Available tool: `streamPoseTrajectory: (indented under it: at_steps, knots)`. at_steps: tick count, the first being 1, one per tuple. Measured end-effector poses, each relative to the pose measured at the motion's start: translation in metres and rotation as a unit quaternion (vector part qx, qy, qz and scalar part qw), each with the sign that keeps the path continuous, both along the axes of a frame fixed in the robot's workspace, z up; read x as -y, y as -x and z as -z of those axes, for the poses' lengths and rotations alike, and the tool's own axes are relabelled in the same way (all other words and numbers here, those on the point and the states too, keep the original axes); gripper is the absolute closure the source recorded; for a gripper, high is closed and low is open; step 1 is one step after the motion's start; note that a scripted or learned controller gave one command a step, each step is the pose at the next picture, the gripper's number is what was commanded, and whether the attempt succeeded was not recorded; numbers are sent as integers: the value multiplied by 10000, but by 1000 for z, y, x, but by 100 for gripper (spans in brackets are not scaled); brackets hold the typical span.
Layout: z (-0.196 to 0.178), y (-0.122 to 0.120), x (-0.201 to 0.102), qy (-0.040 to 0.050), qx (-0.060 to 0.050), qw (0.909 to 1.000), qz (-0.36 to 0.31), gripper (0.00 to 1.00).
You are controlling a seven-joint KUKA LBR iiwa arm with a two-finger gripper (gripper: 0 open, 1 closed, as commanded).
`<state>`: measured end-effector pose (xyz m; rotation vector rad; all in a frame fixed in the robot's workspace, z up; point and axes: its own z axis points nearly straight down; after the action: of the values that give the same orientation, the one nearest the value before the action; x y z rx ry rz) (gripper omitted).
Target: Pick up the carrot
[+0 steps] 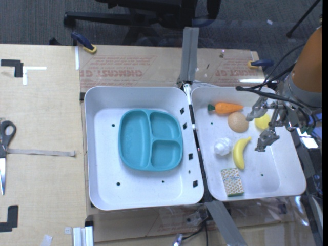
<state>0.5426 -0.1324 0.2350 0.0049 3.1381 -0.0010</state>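
While the carrot [228, 107] lies untouched near the right bin's [287, 186] far edge, you see the claw [266, 124] open, empty, nearby; grasp and lift remain.

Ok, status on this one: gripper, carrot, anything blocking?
Gripper open over right bin, holding nothing. Carrot at bin's far edge, ungrasped. Egg touching it.

- A robot lab or test room, not a home.
- The bench [41, 117] is bare plywood with black tape marks and cardboard [133, 68] laid under two white bins [95, 152].
- Clamps [84, 42] grip its far edge; scissors [6, 137] lie at the left.
- An office chair base [138, 17] stands on grey carpet behind.
- Loose cables [266, 86] trail from the arm [310, 60].
- Toy food sits in the right bin [287, 183].
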Motion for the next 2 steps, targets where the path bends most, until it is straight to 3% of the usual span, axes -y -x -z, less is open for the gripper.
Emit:
streamPoseTrajectory:
  at_steps: [1,2]
  knots:
    - [-2,-46,-15,-2,3,9924,1233,0]
    - [61,-94,-11,-2,7,9961,883,0]
